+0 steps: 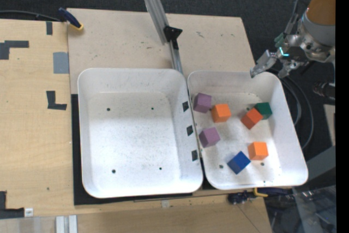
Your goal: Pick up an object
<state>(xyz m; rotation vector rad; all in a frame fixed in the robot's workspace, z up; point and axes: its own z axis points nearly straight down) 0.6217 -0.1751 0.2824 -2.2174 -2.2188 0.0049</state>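
The right bin [218,80] holds several small cubes. Two purple cubes [203,102] [209,137] lie toward its left side, with an orange cube [221,112] between them. A red cube [252,118] touches a green cube [264,110] near the right wall. Another orange cube [258,150] and a blue cube [238,162] sit near the front. My gripper [272,66] hangs above the bin's far right corner, open, with nothing between its fingers. It is well above and behind the green cube.
The left bin [87,117] stands beside the right one. A slanted metal rail [155,3] comes down to the gap between the bins at the back. Cables [305,117] run along the right of the bench.
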